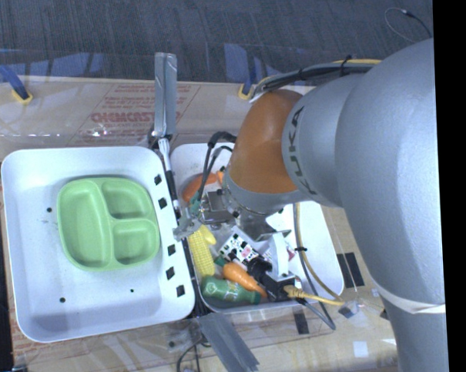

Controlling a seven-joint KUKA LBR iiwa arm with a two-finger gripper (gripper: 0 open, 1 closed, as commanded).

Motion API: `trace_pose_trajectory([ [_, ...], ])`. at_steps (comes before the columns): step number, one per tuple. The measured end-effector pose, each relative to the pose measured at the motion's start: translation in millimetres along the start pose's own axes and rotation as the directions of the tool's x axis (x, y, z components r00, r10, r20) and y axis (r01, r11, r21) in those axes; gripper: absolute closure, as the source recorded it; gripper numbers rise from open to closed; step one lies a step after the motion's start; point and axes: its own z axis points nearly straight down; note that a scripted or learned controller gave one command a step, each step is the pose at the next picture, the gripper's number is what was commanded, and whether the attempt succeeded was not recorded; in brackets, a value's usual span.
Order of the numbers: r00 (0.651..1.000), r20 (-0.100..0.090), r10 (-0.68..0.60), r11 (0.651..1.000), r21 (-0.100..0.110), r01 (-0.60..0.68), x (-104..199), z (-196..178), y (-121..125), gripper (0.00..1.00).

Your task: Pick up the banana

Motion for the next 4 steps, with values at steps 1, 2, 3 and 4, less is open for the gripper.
trace_pose_trajectory([
  [1, 0.995, 0.000, -0.097, 0.995, -0.002, 0.097, -90.8, -21.9, 8.2, 0.00],
  [2, 0.998, -0.001, 0.069, 0.998, -0.002, -0.069, -21.8, -0.3, 29.7, 0.00],
  [3, 0.998, -0.001, 0.069, 0.998, -0.002, -0.069, -21.9, -0.3, 29.7, 0.00],
  [4, 0.999, 0.000, 0.046, 0.999, 0.001, -0.046, -0.4, 0.0, 8.9, 0.00],
])
